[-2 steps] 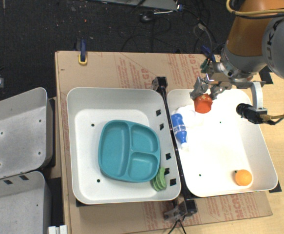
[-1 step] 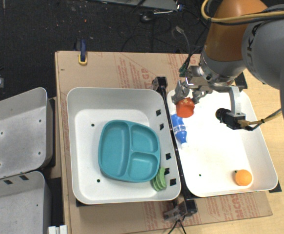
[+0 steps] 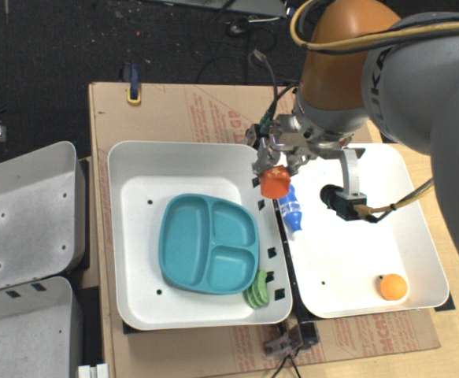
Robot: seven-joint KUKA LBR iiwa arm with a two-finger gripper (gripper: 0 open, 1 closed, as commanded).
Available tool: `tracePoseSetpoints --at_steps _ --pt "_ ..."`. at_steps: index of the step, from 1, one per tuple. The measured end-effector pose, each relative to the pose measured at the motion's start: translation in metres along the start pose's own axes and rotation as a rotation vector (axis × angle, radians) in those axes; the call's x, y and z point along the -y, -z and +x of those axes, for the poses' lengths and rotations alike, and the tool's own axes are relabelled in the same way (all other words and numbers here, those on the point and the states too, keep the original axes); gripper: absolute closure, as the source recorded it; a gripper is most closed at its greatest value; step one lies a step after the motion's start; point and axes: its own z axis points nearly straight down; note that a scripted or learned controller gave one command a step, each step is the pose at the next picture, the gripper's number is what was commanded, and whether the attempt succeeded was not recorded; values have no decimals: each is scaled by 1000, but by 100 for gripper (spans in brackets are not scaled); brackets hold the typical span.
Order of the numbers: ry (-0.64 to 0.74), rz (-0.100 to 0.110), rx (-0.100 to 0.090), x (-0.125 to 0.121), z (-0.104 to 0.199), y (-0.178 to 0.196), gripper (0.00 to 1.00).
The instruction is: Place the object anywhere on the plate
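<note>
Lying nearest in the right bin (image 3: 418, 235) is an orange ball (image 3: 392, 287); a green piece (image 3: 257, 290) sits by the plate (image 3: 208, 244) in the left bin (image 3: 135, 211). Farther back, the claw (image 3: 277, 172) hangs over the bins' shared rim, clenched on an orange-capped bottle (image 3: 284, 203) that dangles below. Probably light, stiff and slick, it seems best gripped at the cap. Open room lies leftward; only the rim crowds.

Green ridged item (image 3: 257, 290) beside the left bin's (image 3: 135, 164) front rim, orange ball (image 3: 392, 287) in right bin (image 3: 418, 235)
</note>
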Motion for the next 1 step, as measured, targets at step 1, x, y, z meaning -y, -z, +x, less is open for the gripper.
tracePoseSetpoints --at_steps 1 --pt "0 0 0 9 47 -2 100"
